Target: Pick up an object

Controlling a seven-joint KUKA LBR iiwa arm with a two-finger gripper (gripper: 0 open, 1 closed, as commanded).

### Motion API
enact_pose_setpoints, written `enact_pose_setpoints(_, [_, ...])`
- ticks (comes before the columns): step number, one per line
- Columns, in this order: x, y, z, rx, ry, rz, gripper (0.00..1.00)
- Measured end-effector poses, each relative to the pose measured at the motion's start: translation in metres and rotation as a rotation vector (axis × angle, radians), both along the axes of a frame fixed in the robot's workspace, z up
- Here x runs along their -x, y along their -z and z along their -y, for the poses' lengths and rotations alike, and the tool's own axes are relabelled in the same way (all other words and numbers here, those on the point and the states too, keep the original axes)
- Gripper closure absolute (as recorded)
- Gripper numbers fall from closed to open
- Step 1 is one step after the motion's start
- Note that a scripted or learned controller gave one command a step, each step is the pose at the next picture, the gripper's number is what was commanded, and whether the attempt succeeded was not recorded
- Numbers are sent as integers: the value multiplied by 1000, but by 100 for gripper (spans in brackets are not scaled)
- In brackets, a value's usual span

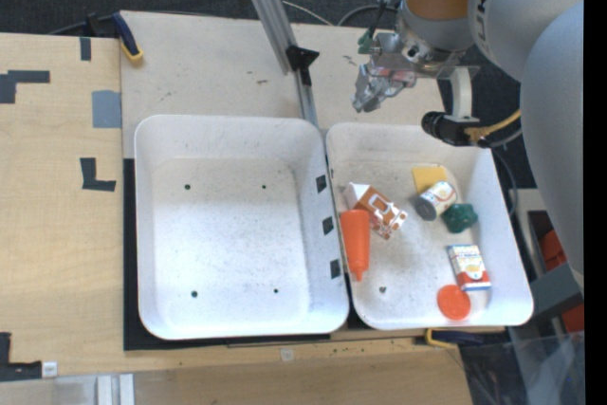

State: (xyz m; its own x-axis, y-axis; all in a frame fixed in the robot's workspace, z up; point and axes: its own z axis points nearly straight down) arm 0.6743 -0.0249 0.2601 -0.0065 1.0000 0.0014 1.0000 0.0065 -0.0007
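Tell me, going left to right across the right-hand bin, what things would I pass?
Orange carrot → small white and orange carton → small can → orange disc → dark green piece.

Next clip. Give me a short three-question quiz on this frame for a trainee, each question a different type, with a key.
1. True or false: the carrot lies in the left bin.
2. Multiple choice: where is the hand? A) down among the objects B) above the far rim of the right bin C) over the left bin.
3. Fill in: the flat round object at the right bin's near edge, the orange disc, lies just below the small ____.

Key:
1. False; it lies in the right bin, along its left wall.
2. B
3. Carton, white and red.
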Motion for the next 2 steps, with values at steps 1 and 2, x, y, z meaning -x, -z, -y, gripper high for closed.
enact_pose_setpoints(1, [7,21,-49,1,1,-4,100])
enact_pose_setpoints(2, [15,26,-113,0,-1,-3,100])
